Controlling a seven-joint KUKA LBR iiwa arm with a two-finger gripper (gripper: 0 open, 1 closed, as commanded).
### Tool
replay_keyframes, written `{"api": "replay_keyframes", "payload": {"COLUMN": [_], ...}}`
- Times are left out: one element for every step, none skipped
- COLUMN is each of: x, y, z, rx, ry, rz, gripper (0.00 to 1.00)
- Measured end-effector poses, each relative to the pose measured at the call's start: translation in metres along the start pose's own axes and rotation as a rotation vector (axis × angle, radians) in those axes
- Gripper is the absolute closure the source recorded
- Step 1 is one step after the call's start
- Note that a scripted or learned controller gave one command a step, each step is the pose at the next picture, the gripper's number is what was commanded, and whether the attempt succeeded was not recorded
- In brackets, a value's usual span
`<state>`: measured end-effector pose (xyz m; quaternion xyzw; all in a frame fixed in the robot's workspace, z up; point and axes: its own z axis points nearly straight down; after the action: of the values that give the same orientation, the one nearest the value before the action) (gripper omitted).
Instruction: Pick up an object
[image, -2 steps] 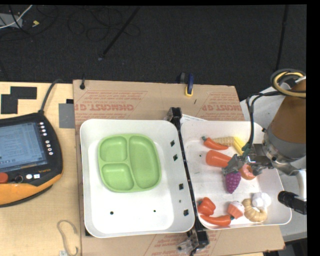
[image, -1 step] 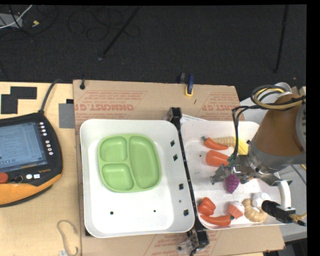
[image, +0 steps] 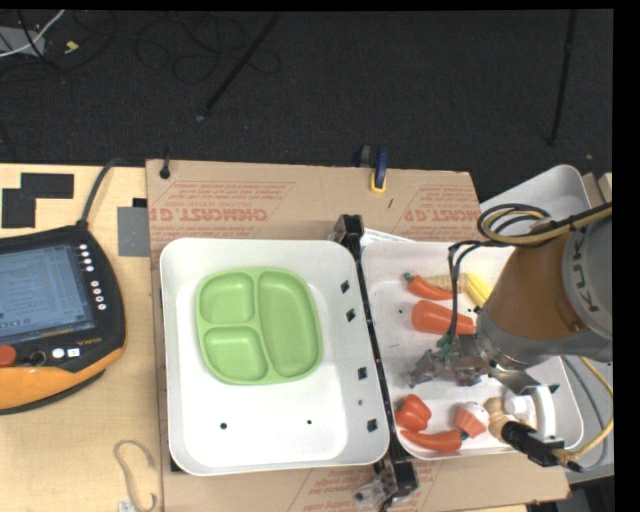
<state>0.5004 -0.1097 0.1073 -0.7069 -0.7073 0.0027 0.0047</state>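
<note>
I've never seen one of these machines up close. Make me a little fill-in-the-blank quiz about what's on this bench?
1. The green tray has ___ compartments.
2. That tray lies in the ___ white bin as the camera sees it.
3. The arm reaches over the right bin, which holds several toys coloured mostly ___.
4. The handheld screen lies on the bench, to the camera's ___ of both bins.

Missing words: three; left; orange-red; left

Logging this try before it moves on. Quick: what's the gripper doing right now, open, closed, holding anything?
Gripper: low over the right bin, among the orange toys; open or closed cannot be told.
</note>
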Motion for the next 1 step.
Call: {"api": "replay_keyframes", "payload": {"x": [0.0023], "y": [-0.0001], "z": [0.0209], "rx": [-0.006], "ry": [-0.001], "rz": [-0.001], "gripper": [0.0]}}
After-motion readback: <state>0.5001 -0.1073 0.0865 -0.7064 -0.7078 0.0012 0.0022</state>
